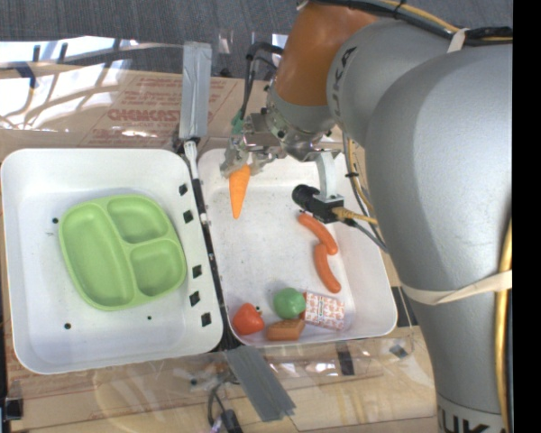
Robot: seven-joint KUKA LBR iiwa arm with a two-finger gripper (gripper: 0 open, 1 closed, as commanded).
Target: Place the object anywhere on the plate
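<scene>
The gripper [243,154] pinches the thick top of the carrot [239,190], which hangs point-down over the far left of the right bin [371,269], well apart from the green plate [119,249] in the left bin [27,242].

Two bins side by side on bench. Left bin [22,242]: divided plate [122,251], centred. Right bin [370,318]: carrot [239,190] at far left, below gripper [252,152]; two sausages [322,251] at right; near edge: tomato [247,319], round fruit [289,302], small packet [325,311], third sausage [285,330].
</scene>
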